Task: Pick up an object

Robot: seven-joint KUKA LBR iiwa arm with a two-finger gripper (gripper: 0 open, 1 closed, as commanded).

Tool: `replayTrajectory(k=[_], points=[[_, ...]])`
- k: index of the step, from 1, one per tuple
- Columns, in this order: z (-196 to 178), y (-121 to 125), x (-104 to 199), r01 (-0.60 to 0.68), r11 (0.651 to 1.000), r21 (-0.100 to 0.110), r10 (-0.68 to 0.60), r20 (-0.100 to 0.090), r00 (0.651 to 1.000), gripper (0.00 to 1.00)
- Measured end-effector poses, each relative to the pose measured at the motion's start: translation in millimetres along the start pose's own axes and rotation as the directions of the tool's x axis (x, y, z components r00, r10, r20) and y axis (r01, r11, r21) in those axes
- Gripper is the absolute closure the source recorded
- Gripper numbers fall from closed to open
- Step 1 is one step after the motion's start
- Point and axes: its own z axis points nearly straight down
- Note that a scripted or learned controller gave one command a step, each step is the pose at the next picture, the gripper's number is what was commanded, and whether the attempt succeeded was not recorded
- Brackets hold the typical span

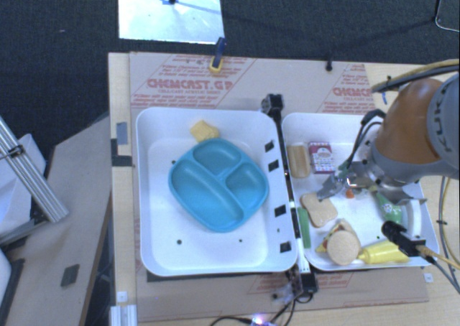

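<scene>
The arm (424, 127) enters from the right, its orange band bulking large above the grey wrist. It bends down and leftward, ending in the gripper (335, 184), which points left and slightly down, low over the right side of the view.

We log a blue sectioned plate (218, 184) in the white left bin (154, 174), a yellow bottle (381, 252), a red-and-white box (320, 156) (print unreadable), tan toast (320, 210).
</scene>
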Motion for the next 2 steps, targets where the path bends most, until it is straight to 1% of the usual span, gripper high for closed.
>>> replayTrajectory(k=[1, 2], points=[[46.9, 1.7, 0.1, -0.001, 1.000, -0.006, 0.001, 0.001, 1.000, 0.00], [33.3, 3.6, 0.0, 0.000, 1.000, -0.012, 0.000, 0.001, 1.000, 1.00]])
